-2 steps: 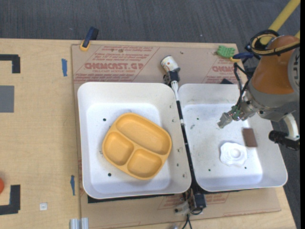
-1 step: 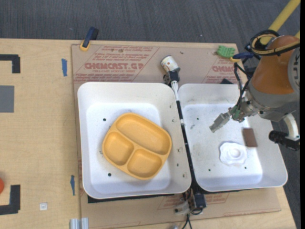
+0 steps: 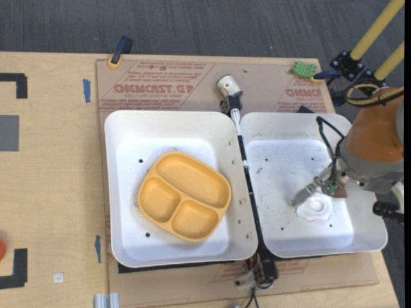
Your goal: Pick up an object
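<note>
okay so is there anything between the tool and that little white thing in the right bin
Nothing visible does. The tool is down in the right bin, right at the small white object, with bare bin floor around them.

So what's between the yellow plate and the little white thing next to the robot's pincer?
In the camera view, the bins' two touching rims lie between the yellow plate and the white thing, then bare bin floor.

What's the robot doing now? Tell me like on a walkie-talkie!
Pincer low in the right bin, over a small white object. Grip state unclear, nothing seen held. Yellow divided plate sits in the left bin. Nothing blocking.
</note>
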You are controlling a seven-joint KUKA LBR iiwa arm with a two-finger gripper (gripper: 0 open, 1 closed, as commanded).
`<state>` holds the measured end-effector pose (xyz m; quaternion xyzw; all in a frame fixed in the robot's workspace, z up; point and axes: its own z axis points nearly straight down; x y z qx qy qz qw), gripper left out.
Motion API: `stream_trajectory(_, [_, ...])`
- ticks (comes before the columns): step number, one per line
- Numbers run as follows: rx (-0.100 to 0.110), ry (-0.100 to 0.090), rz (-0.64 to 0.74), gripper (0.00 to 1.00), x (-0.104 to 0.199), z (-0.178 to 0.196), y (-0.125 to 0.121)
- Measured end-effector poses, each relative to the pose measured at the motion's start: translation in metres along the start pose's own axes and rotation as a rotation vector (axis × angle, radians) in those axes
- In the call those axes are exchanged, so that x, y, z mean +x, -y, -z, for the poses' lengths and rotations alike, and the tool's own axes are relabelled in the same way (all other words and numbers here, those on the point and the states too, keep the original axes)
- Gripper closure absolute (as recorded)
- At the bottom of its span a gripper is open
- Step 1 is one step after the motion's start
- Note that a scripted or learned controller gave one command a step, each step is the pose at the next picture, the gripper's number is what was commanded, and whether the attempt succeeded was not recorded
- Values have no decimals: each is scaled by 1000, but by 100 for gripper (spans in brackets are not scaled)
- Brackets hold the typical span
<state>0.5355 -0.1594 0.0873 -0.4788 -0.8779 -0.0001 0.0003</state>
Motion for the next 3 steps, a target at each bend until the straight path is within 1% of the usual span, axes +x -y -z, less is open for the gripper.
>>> stream_trajectory(1, [-3, 6, 175, 0, -74, -2, -12])
stream_trajectory(2, [-7, 10, 174, 100, -75, 9, -14])
stream_trajectory(3, [-3, 3, -61, 100, -7, 89, -18])
